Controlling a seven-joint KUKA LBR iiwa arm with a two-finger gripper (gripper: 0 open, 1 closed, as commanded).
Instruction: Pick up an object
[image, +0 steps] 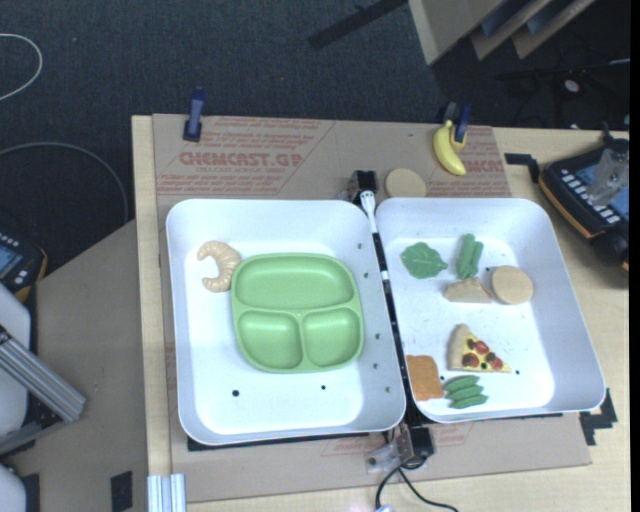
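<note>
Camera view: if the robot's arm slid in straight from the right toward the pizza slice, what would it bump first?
Probably the right bin's rim if it comes in low; higher up, the pizza slice itself. Height can't be judged here.

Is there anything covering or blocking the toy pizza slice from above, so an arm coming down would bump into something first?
Nothing visible does. The pizza slice lies open in the right bin. Its nearest neighbours lie beside it, apart from it: green pea pods and a cracker.
</note>
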